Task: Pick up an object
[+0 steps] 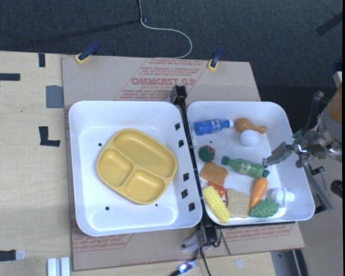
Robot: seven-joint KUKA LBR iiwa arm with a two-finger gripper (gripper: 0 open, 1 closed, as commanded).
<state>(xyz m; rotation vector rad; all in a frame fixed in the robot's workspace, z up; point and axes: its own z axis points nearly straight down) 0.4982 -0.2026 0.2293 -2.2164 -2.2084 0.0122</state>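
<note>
Cardboard sheet [161,82] under two glossy white bins; left bin [80,154] w/ yellow 3-section plastic tray [137,165]. Right bin [279,117]: toy food, blue bottle [211,126], green bottle [245,167], tapered carrot [257,192]. Gripper [279,154] mid-right, above bin edge, claw state can't tell

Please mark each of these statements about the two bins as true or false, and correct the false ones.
1. The yellow divided plate lies in the left bin. True.
2. The blue bottle lies in the left bin. False: it lies in the right bin, near its far edge.
3. The carrot lies just on the near side of the green bottle. True.
4. The gripper holds the corn cob. False: the corn lies at the near left corner of the right bin, far from the gripper, which is over that bin's right part.
5. The yellow plate carries toy food. False: its compartments hold nothing.
</note>
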